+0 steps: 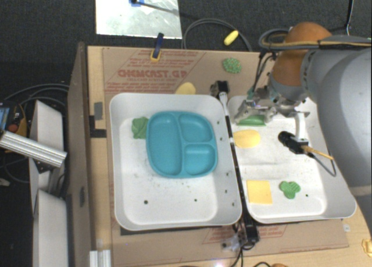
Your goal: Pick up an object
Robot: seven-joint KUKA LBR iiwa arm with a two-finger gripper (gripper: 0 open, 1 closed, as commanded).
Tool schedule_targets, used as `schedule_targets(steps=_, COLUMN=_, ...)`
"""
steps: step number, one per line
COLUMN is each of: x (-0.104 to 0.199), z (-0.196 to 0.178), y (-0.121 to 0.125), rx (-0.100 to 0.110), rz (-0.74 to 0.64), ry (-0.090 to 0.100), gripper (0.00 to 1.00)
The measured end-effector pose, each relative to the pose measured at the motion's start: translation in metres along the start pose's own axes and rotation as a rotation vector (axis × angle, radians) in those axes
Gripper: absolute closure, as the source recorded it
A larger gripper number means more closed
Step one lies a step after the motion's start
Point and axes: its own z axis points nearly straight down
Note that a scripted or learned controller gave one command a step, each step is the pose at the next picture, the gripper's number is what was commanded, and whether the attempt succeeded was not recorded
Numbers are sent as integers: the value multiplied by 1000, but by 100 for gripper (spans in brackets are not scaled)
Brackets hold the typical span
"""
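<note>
My gripper (251, 109) hangs over the far left corner of the right bin (337, 202). A flat green piece (252, 121) lies just under it, and I cannot see whether it is touched. A yellow oval piece (247, 138) lies a little nearer in the same bin. Toward the front lie a yellow square (259, 191) and a small green leafy piece (289, 188). In the left bin (125, 202) sits a blue divided plate (181, 143) with a green piece (139, 127) at its left edge.
Behind the bins, on the cardboard, lie a pale yellow piece (186, 89) and a green round piece (232, 65). A yellow item (231, 38) and a blue-and-yellow clamp (157, 47) sit farther back. The grey arm (340, 103) covers the right bin's far right side.
</note>
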Motion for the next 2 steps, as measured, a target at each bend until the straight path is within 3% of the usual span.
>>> schedule_targets(steps=1, x=-1, z=0, y=-1, rx=2, rz=1, ry=-1, gripper=0)
schedule_targets(steps=2, x=-5, z=-14, y=0, rx=-4, rz=-1, ry=-10, gripper=100)
